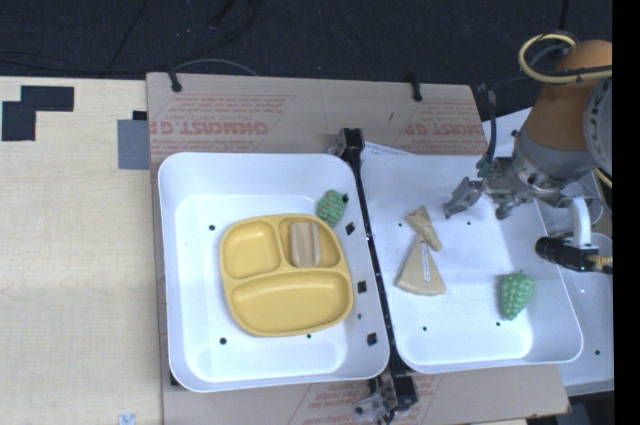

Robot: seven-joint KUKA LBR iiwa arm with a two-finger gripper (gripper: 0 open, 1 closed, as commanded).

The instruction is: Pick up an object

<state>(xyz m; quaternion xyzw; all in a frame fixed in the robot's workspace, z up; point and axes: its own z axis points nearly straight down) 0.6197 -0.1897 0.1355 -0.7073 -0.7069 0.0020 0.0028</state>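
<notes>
— Where are you sitting right now, and what are your fingers doing?

— I'm hovering my gripper (487,200) over the upper right part of the right bin (560,338), and my fingers are standing apart with nothing between them.

— What are you going for?

— I'm eyeing the two tan wedges just to my left on the bin floor: the small wedge (424,227) and the larger wedge (423,270) right below it, tips nearly touching. I'm judging them to be light, stiff toy pieces with smooth, slanted faces, so I'm expecting them to squirt out if I'm pinching across the taper. I'm planning to close on the thick end, squarely across the flat sides.

— Any other choice?

— A green grape cluster (516,294) is lying lower right in my bin. It's looking bumpy and probably a little yielding, so it's likely gripping easier around its middle.
</notes>
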